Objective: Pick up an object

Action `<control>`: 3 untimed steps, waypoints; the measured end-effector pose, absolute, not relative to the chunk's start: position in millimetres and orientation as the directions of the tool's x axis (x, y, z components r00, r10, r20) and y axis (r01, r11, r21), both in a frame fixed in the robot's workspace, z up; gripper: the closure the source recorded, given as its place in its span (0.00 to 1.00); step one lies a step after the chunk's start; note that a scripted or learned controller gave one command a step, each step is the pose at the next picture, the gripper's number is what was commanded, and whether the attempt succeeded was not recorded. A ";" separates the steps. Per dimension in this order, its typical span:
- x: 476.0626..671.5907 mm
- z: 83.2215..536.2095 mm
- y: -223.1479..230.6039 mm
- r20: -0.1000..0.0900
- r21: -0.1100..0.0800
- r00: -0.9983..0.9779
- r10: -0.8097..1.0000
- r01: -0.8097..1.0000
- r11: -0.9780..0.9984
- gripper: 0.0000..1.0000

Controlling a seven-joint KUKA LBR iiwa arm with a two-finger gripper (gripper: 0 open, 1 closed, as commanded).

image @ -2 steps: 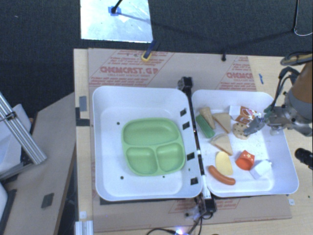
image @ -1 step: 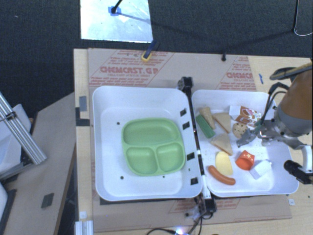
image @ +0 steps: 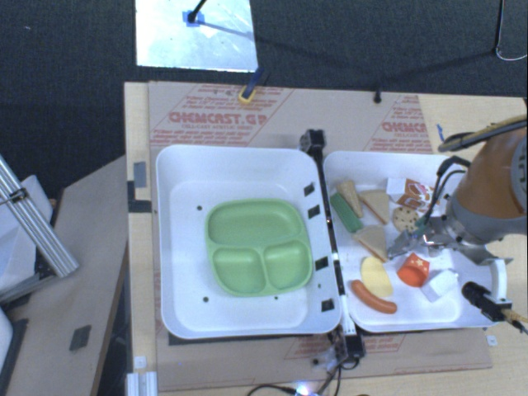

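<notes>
A bench (image: 206,110) covered by a sheet of printed cardboard carries two shallow white bins side by side, seen from above at a slant. The left bin (image: 177,180) holds a light green tray (image: 256,246) with one large compartment on its far side and two smaller ones on its near side. The right bin (image: 363,320) holds a scatter of toy food: a green stick-shaped piece (image: 346,213) near its left wall, a tan wedge (image: 351,193) just beyond it, a pale beige slice (image: 376,204), a spotted cookie-like piece (image: 404,219), a small packet with red print (image: 411,193) toward the far side, a cream triangular piece (image: 373,241) in the middle, a yellow piece (image: 377,279) and a reddish-orange sausage (image: 373,296) along the near side, an orange-red block (image: 412,270), and a white block (image: 440,284) just right of it. The grey arm with its orange band (image: 491,180) reaches in from the right over the right bin. Its pincer (image: 408,242) sits low among the objects, between the spotted piece and the orange-red block, close to the cream triangle. Whether the pincer is released or clenched cannot be told from this angle, and no object is clearly seen between its tips.
</notes>
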State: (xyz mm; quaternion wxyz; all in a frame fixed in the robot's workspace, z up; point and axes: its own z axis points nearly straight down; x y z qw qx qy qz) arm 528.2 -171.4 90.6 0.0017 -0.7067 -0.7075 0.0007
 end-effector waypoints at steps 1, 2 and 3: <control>529.9 104.0 -172.2 -0.001 0.003 -0.001 1.000 1.000 0.001 1.00; 529.1 148.8 -167.2 -0.001 0.005 -0.004 1.000 1.000 0.004 1.00; 529.8 192.9 -171.4 -0.002 0.007 -0.004 1.000 1.000 0.004 1.00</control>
